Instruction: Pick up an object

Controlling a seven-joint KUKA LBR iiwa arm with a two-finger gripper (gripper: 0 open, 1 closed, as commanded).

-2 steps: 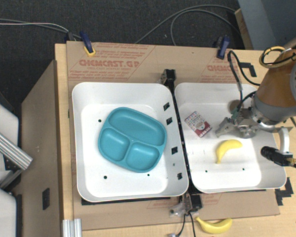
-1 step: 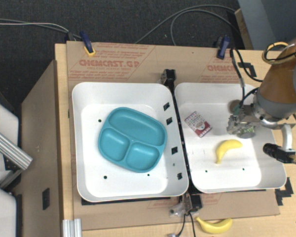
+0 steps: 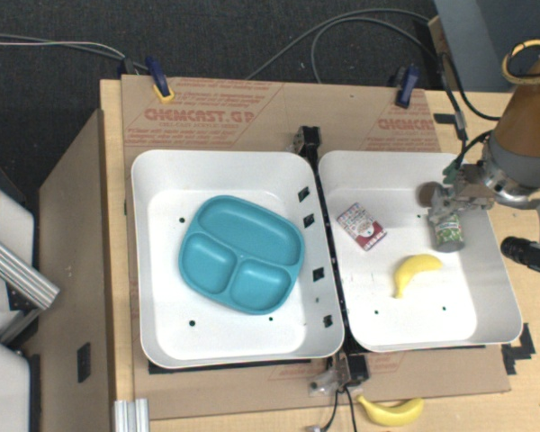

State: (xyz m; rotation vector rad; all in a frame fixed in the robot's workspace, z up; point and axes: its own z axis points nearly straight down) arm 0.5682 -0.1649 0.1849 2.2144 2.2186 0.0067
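In the right bin (image 3: 486, 327) lie a yellow banana (image 3: 417, 271), a small red and white packet (image 3: 361, 226) and a small greenish speckled object (image 3: 448, 233). My gripper (image 3: 446, 212) reaches down into the bin's far right part, directly over the greenish object and seemingly in contact with its top. The banana lies just in front and left of the gripper, apart from it. The packet sits further left, near the wall between the bins.
A teal divided plate (image 3: 241, 254) lies in the left bin (image 3: 153, 241). A second banana (image 3: 391, 410) lies outside the bins at the front edge of the bench. Blue clamps (image 3: 159, 79) hold the cardboard at the back. Cables run behind the bins.
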